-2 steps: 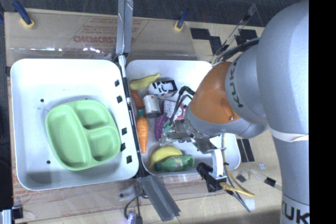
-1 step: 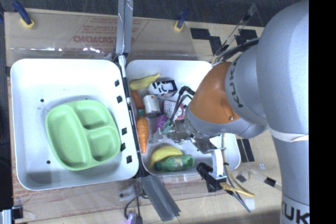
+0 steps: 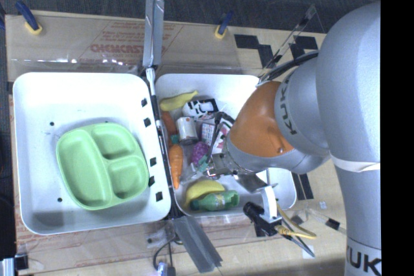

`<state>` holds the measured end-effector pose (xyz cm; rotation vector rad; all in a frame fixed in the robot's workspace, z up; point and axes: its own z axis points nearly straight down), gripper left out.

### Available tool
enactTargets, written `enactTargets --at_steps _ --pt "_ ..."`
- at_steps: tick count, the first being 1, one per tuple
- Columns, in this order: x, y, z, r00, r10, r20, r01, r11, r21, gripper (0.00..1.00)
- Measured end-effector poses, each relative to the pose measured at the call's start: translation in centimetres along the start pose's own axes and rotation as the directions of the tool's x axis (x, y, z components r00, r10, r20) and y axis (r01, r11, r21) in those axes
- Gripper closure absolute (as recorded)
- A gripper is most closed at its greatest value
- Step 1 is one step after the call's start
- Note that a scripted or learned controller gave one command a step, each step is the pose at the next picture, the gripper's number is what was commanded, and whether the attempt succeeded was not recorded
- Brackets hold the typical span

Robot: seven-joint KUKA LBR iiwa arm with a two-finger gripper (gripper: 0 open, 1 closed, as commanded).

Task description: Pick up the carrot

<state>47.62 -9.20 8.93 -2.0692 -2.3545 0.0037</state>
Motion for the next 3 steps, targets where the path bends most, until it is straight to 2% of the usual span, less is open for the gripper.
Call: enactTargets --at_steps 1,2,3 --pt "0.01 0.04 -0.73 1.000 -0.005 -0.002 0.005 1.000 0.004 1.00" --pt "0.01 0.04 -0.73 1.000 -0.005 -0.001 0.005 1.000 0.004 0.00" --pt "0.06 0.08 -1.43 1.000 -0.010 -0.003 0.010 1.000 0.009 1.00"
